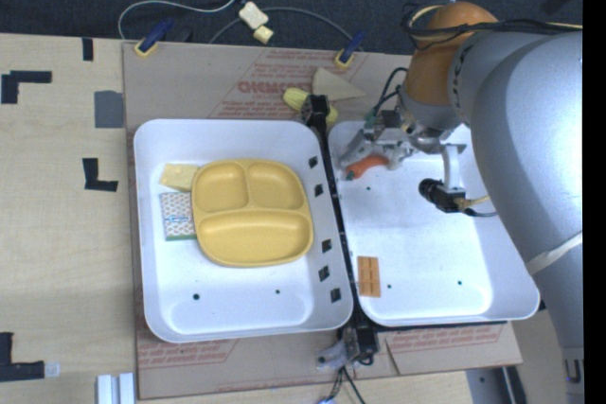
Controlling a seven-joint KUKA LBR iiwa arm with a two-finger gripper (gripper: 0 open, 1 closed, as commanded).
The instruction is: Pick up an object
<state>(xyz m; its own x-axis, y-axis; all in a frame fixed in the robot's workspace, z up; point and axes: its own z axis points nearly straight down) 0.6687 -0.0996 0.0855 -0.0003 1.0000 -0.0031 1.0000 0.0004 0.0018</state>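
Observation:
In the right bin point(445, 293), an orange-red object point(364, 167) lies near the far left corner. My gripper point(367, 147) hangs right over it, at or just above its top; whether they touch is unclear. The grey arm with its orange band point(445, 52) reaches in from the right and covers the bin's far right part. A small orange packet point(369, 277) lies flat near the right bin's front left. In the left bin point(237, 312), a yellow divided plate point(252, 211) sits with a pale yellow block point(177, 175) and a small blue-patterned box point(176, 215) at its left.
A black divider with clips point(327, 203) separates the two bins. A dark fitting with a cable point(440, 194) hangs off the arm over the right bin. A yellow item point(296, 96) and a tan wedge point(339, 85) lie behind the bins on cardboard.

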